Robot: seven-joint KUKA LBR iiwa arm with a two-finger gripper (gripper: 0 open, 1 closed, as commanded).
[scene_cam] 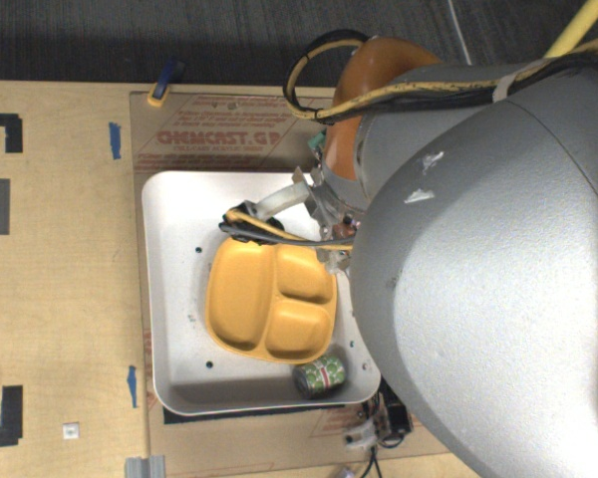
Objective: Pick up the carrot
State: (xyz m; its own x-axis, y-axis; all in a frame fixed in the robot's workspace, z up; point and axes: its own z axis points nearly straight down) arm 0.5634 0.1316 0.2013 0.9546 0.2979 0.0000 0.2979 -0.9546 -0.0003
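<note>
- Tan, matte board covers the bench (pixel 60 267), with blue tape tabs and black squares printed on it. It is flat and grippy, so I see little risk there.
- My grey arm (pixel 498 267), smooth and rounded, hangs over the whole right side. The danger is that it blocks the camera, and a grasp planned on a covered patch is likely to close on nothing.
- Under me is the white bin (pixel 174 366), shallow, glossy and round-cornered. Its slick floor would probably let anything I nudge slide away, and its low wall could catch me on a sideways approach.
- A yellow divided dish (pixel 269 302) lies in the bin. It is hard, shiny plastic with three scooped wells and looks bare. If I come down on its raised rim I would likely tip or skate it.
- My gripper (pixel 329 237) sits just above the dish's upper right corner. Whether it is open, closed or holding something, I cannot tell.
- A green printed can (pixel 321 374) lies on its side against the bin's lower wall. It is round and would roll if bumped.
- As for the carrot, I cannot tell where it lies; possibly under my arm.
</note>
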